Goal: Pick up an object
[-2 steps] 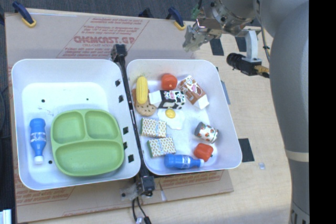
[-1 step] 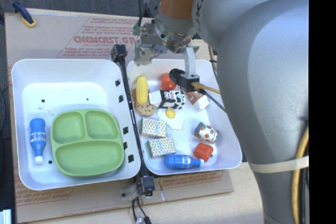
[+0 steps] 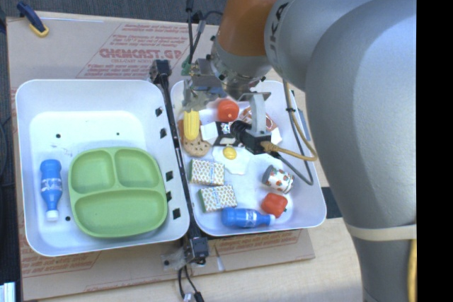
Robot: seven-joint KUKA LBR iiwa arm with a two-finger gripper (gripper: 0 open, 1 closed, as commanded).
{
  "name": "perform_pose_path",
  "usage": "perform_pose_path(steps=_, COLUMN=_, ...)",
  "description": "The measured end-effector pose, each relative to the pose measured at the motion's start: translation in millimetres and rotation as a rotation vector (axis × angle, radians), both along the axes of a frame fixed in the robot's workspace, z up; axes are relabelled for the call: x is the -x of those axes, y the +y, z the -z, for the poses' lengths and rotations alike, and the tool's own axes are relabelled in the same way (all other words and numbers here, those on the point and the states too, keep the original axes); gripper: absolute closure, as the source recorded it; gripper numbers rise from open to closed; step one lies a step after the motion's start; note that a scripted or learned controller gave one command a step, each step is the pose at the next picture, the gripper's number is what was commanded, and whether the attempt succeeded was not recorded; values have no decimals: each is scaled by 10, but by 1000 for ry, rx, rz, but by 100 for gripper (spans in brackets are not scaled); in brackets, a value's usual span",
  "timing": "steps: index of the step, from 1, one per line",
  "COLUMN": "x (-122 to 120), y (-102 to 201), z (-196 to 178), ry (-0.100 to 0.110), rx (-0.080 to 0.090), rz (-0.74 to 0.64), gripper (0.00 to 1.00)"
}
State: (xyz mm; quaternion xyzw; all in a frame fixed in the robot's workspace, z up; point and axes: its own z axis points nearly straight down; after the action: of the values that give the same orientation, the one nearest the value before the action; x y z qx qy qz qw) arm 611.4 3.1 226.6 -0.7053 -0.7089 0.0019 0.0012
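Observation:
My gripper (image 3: 228,97) hangs low over the far part of the right bin (image 3: 311,212), under the orange wrist band. Just below it lies a small red tomato (image 3: 227,110), and whether the gripper touches it cannot be made out. A yellow corn cob (image 3: 191,124) and a round cookie (image 3: 197,147) lie to the gripper's left. Nearer the front are a fried egg (image 3: 231,154), two patterned packets (image 3: 208,171) (image 3: 217,197), a blue bottle (image 3: 245,218), a red piece (image 3: 274,204) and a white-and-orange piece (image 3: 278,179).
The left bin (image 3: 92,99) holds a green divided plate (image 3: 117,189) and a small blue bottle (image 3: 50,187) by its left wall. Black clips (image 3: 170,145) run along the ridge between the bins. The big grey arm covers the right side of the bench.

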Motion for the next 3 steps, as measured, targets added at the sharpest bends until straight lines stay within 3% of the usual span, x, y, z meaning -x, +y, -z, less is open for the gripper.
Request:
perform_pose_path(steps=1, x=383, y=189, z=-96, ry=-1, rx=0, rz=-3, gripper=100)
perform_pose_path(steps=2, x=1356, y=53, z=-65, ry=0, rx=0, rz=-1, gripper=100)
perform_pose_path(steps=3, x=1355, y=53, z=-66, ry=-1, rx=-1, rz=-1, gripper=0)
